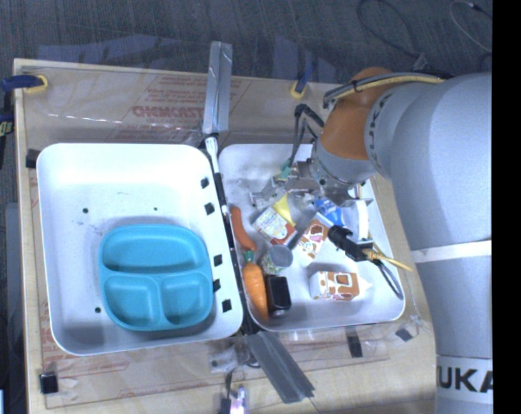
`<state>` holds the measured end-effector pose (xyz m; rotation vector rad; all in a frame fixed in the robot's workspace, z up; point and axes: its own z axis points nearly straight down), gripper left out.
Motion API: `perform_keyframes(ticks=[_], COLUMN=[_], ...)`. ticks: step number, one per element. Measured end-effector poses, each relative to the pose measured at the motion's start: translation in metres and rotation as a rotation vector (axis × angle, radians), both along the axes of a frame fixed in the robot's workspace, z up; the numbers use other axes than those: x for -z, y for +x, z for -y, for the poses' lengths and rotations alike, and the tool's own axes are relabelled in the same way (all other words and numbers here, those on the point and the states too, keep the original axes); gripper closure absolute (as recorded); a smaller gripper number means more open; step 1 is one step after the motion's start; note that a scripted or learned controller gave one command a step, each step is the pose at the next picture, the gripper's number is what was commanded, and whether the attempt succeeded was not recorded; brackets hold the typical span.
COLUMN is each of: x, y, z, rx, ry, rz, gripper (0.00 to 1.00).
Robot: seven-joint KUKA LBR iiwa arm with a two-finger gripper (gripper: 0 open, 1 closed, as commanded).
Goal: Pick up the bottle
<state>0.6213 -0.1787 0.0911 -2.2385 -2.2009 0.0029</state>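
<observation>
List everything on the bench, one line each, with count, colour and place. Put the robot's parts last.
White bins: 2, white, side by side on the bench; left bin, right bin.
Divided tray: 1, light blue, in the left bin toward its near side.
Carrot: 1, orange, right bin, against its left wall near the front.
Black block: 1, black, right bin, just right of the carrot.
Small carton: 1, white and brown, right bin, near the front.
Bottle: 1, pale with a yellow end, right bin, in the clutter at its middle.
Arm: 1, grey with an orange band, over the right bin.
Gripper: 1, dark, down among the clutter by the bottle.
</observation>
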Motion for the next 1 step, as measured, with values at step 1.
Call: perform_keyframes(ticks=[1], x=[-0.0020], y=[0.0045], z=[0.0092], rx=[-0.193], ry=[-0.002], rz=[0.005], gripper=[0.00])
